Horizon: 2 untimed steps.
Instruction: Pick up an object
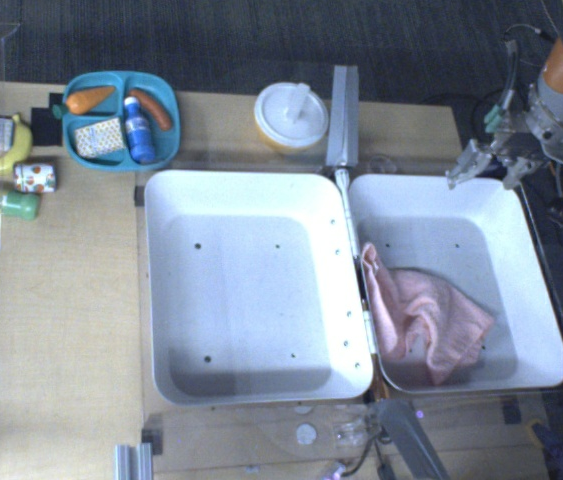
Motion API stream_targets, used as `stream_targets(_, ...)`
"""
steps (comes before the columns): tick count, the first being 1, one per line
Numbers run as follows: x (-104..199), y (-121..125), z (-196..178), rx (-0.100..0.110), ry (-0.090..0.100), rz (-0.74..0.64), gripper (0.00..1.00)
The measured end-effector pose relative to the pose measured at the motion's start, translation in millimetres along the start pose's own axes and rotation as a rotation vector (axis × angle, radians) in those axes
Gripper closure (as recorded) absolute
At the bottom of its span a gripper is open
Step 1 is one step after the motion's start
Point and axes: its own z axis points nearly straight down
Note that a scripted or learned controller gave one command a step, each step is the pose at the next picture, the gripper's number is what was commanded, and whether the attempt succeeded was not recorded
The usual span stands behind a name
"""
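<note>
Right bin (536,268) holds pink cloth (423,320) (crumpled), blue tray (166,118) well apart.

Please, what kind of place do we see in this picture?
Probably a robot test bench in a lab. Two white bins sit side by side, one holding a pink cloth; a gripper reaches in from the right; toy food lies on a blue tray.

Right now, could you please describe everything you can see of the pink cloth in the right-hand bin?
The crumpled pink fabric cloth looks soft and thin, bunched into folds and ridges. It lies on the floor of the shallow white right-hand bin, in its near-left part, with one corner riding up the left wall beside the divider. Nothing rests on it, and the two-finger pincer hangs apart, over the bin's far rim.
</note>
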Motion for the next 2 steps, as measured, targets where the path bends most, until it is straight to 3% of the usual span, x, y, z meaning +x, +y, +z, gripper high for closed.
stream_targets(1, -48.5, -54.0, 123.3, 0.003, 0.001, -0.038, 0.00)
stream_targets(2, 40.2, -118.2, 177.4, -0.016, -0.001, -0.119, 0.00)
